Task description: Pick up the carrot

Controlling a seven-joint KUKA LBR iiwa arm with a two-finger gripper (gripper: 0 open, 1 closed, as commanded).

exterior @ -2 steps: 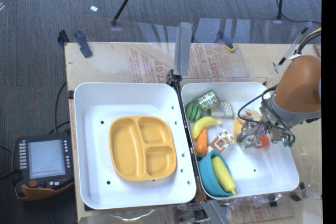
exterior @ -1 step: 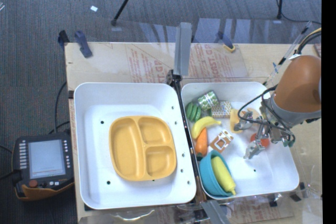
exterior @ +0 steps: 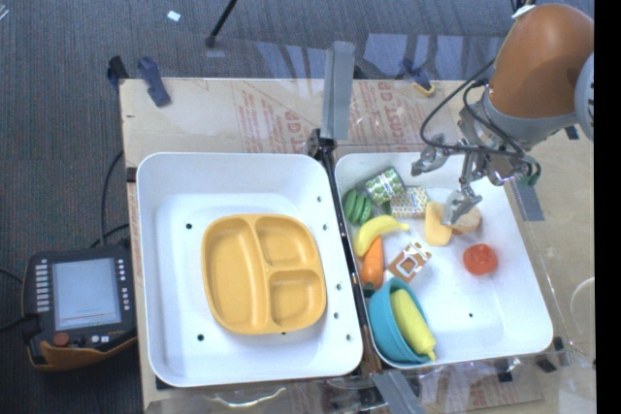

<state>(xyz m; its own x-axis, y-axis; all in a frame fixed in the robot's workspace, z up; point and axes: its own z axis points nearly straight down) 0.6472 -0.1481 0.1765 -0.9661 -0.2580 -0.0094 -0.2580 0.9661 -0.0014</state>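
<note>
Small orange plastic carrot (exterior: pixel 373 264): right-hand white bin (exterior: pixel 505 325), touching yellow banana (exterior: pixel 377 230). End effector (exterior: pixel 464 205): well apart from carrot, above pale yellow wedge (exterior: pixel 438 226); finger spread indiscernible.

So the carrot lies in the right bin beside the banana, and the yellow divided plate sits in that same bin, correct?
Not quite. The camera view shows the carrot in the right bin beside the banana, but the yellow divided plate sits in the left bin.
</note>
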